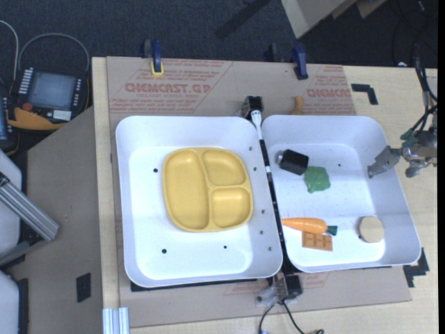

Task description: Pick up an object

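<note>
Dark carpet surrounds a brown bench (229, 82) printed with red lettering, two blue clamps (154, 53) gripping its far edge. Two shallow white bins sit side by side on it, touching along a black seam. Within the left bin (139, 256) lies a yellow divided plate (207, 188) with three compartments, roughly centred and lying flat. Several small things are scattered in the right bin (348, 134): a black block (294, 161) near the far left corner, a green lump (317, 179) just beside it toward the near side, an orange carrot (304, 224) lying crosswise near the front, a brown waffle-like square (317, 241) touching the carrot's near side, and a pale round piece (371, 229) by the near right wall, well apart from the rest. At the right rim of this bin hangs the gripper (386, 161), its grey finger slanting down and inward over the bin's edge, with metal parts and cables behind it. Nothing lies between its fingers; whether they are spread or closed cannot be told from this angle. A handheld control pendant (50, 92) with a dark screen rests on the floor at the far left, a looped cable beside it.
</note>
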Robot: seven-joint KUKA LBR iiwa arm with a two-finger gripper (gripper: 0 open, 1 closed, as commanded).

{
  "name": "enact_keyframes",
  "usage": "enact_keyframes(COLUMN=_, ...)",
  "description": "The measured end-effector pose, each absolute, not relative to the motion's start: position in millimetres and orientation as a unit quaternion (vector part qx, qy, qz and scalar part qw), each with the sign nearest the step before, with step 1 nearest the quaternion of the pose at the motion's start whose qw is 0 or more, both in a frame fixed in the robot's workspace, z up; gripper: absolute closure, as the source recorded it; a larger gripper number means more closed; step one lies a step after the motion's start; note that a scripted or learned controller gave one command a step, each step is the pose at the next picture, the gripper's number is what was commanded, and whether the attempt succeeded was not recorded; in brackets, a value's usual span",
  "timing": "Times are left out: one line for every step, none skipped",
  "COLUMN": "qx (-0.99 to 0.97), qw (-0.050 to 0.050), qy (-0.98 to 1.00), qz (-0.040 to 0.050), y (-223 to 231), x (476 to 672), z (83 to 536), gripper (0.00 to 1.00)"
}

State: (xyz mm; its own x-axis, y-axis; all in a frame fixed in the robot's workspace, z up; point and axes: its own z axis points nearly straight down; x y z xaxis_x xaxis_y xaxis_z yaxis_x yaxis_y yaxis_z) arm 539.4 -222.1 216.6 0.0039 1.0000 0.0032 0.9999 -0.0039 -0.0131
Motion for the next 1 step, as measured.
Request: enact_keyframes(qx=-0.707, qw=0.000, qy=-0.707, qz=0.0002, y=-221.5, x=542.5, z=223.7, gripper=0.00)
